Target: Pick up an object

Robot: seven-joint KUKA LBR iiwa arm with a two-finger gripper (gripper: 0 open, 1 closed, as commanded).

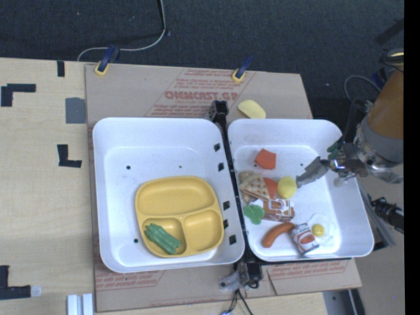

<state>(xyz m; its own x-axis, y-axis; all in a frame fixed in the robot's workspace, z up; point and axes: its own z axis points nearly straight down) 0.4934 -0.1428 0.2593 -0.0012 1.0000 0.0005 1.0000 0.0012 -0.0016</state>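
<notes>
The right bin (341, 195) holds small toy foods bunched near its left side: a red block (265, 158) at the top, a yellow ball (287, 188) in the middle, a waffle (254, 186), a green piece (253, 213), a sausage (278, 234) and a fried egg (319, 230) low down

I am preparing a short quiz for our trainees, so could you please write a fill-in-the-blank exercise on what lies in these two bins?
1. The yellow tray lies in the ___ bin.
2. The pickle on that tray is ___ in colour.
3. The gripper reaches over the ___ bin, close to the lemon.
4. The sausage lies between the broccoli and the ___.

Missing words: left; green; right; can
</notes>
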